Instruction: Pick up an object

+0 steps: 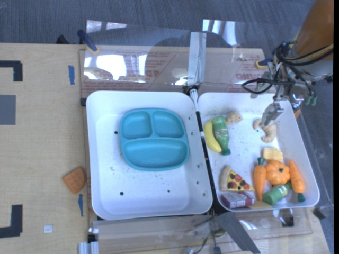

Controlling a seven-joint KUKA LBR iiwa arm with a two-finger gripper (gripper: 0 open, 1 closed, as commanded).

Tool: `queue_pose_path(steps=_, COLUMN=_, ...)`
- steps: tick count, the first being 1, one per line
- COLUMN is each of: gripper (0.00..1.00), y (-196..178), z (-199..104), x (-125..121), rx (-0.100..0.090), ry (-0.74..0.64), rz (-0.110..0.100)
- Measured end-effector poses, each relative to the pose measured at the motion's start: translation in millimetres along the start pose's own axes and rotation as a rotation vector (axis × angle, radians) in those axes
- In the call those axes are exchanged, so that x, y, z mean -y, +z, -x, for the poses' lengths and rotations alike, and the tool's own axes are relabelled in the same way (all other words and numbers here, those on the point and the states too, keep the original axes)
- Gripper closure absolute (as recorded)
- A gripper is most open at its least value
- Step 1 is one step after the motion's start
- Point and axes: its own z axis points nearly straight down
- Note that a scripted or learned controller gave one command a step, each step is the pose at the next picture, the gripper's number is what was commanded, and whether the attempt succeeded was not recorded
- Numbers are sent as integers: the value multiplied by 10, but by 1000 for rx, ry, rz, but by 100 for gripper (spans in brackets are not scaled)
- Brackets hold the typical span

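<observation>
Over the right bin [310, 165], the end effector [271, 115] hangs at its two o'clock corner, whether spread or closed I cannot tell, with a pale, curved pastry [267, 132] just below it toward six o'clock, long axis running roughly twelve to six.

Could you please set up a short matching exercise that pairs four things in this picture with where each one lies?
Things:
1. blue plate
2. pizza slice
3. waffle
4. banana

Places:
A. on the wooden bench, left of both bins
B. near the front of the right bin
C. in the middle of the left bin
D. at the left wall of the right bin, beside a green bottle

Pairs: 1-C, 2-B, 3-A, 4-D
</observation>
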Motion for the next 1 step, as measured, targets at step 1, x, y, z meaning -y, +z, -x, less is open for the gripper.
queue_pose_path(steps=1, gripper=0, y=899, z=-236, x=-293, rx=6, ry=34, rz=0)
